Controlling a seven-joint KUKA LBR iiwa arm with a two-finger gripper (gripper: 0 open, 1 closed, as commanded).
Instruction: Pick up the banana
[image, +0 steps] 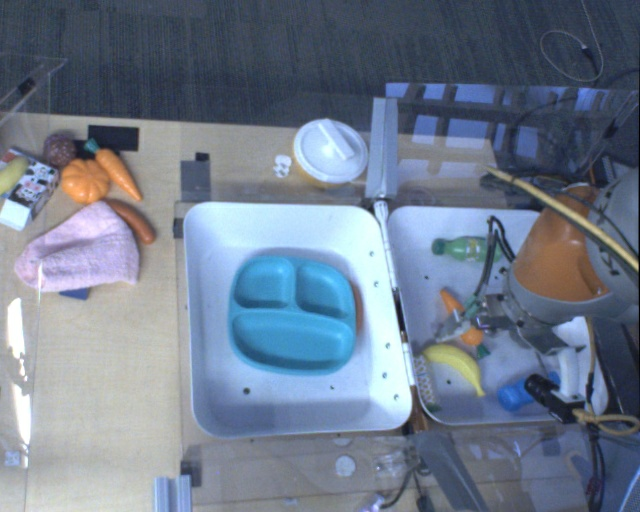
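Fingers (468, 322): aperture cannot be told, lower right of frame, just above banana (455, 364) in right bin (400, 300); step: approach; next: descend onto banana

You will note a grey arm body (600, 300) bearing a broad orange conical band (556, 260), ending in a small metal claw (468, 322).

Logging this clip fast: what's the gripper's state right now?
Gripper: low in the right bin, just above the banana; open or closed cannot be told.
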